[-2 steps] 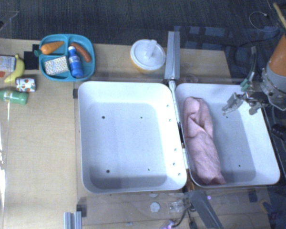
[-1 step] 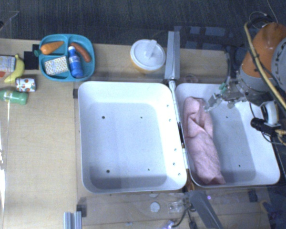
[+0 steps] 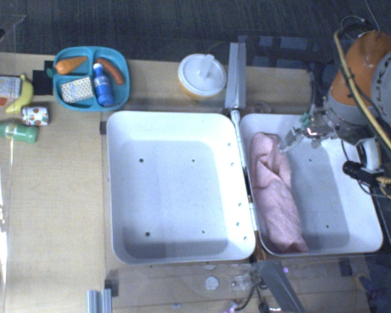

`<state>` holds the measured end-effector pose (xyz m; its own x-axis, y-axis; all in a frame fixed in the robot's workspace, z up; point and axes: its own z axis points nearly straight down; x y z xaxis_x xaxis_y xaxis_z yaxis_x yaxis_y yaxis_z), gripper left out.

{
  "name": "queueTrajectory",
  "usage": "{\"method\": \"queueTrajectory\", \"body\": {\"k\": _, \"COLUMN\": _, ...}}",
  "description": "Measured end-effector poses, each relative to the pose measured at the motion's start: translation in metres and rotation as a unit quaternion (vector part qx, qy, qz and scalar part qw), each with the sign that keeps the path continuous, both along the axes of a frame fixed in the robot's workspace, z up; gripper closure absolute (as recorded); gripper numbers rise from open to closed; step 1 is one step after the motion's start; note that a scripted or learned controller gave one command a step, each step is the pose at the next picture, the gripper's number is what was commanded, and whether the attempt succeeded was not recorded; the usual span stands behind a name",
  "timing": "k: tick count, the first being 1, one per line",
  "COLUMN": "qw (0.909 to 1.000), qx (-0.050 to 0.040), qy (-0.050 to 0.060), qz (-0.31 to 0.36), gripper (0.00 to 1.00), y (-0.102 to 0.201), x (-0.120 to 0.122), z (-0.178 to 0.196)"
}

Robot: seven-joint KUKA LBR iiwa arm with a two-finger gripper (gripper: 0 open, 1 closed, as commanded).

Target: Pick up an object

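Pink cloth lies lengthwise along the left wall of the right bin, far edge to near edge. Your gripper hangs just off its far end, holding nothing; you cannot tell its opening.

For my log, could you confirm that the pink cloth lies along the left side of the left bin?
Not quite: the camera view shows the pink cloth lying along the left side of the right bin, not the left bin.
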<state>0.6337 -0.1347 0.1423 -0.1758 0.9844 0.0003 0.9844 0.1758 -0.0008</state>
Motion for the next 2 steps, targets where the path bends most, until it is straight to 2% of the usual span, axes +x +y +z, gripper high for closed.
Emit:
{"method": "queueTrajectory", "body": {"k": 1, "qw": 1.0, "qx": 0.0001, "qy": -0.001, "qz": 0.002, "gripper": 1.0, "y": 0.001, "x": 0.002, "z": 0.008}}
{"method": "queueTrajectory", "body": {"k": 2, "qw": 0.9962, "qx": -0.0004, "qy": -0.002, "qz": -0.087, "gripper": 1.0, "y": 0.054, "x": 0.036, "z": 0.082}}
